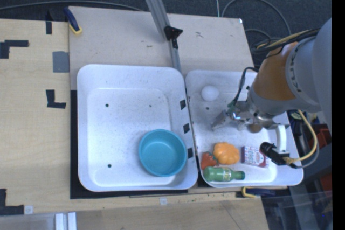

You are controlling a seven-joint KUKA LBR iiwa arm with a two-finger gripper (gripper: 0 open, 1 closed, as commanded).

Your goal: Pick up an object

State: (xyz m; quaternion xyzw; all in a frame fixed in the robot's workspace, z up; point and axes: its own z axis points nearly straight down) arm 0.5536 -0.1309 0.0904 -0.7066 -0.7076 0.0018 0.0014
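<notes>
While the metal gripper [220,122] hangs spread wide and empty, a round blue bowl [162,152] sits nearby.

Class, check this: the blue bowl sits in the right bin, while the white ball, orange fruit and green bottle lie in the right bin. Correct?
Not quite. The camera view shows the blue bowl in the left bin; the rest holds.

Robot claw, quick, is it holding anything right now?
The grey two-finger gripper hangs over the right shallow white bin with nothing between its fingers; whether it is open or shut cannot be told.
</notes>
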